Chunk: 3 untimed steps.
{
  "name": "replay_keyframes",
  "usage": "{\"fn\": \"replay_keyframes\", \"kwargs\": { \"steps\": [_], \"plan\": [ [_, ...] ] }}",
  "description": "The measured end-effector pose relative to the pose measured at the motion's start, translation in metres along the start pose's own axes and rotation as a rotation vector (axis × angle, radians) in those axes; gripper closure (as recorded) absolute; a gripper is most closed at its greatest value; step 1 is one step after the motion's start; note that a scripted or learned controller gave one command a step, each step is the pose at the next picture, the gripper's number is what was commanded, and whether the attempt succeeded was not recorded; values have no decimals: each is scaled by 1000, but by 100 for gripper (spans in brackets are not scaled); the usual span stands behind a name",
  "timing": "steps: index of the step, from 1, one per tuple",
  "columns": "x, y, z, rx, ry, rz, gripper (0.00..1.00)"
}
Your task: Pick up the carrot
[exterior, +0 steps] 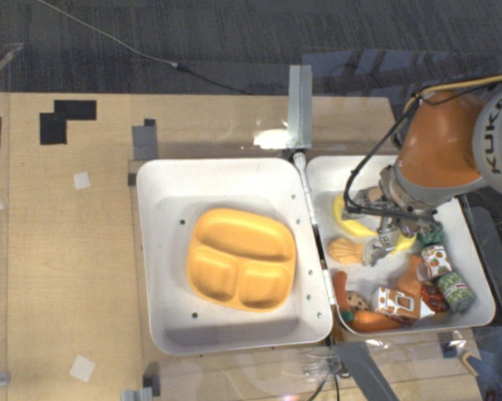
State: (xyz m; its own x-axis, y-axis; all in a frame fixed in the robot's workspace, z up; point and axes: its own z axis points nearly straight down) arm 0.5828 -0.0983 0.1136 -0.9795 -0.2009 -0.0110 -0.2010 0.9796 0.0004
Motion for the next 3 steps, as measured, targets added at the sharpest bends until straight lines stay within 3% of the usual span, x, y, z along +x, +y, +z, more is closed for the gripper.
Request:
{"fn": "replay_keyframes", "kwargs": {
  "steps": [1,2,3],
  "plan": [
    [-16,10,12,2,0,-139,0],
    [-20,10,-2,5,-11,-145,100],
    [-54,-4,-19,3,-2,275,100]
  ]
}}
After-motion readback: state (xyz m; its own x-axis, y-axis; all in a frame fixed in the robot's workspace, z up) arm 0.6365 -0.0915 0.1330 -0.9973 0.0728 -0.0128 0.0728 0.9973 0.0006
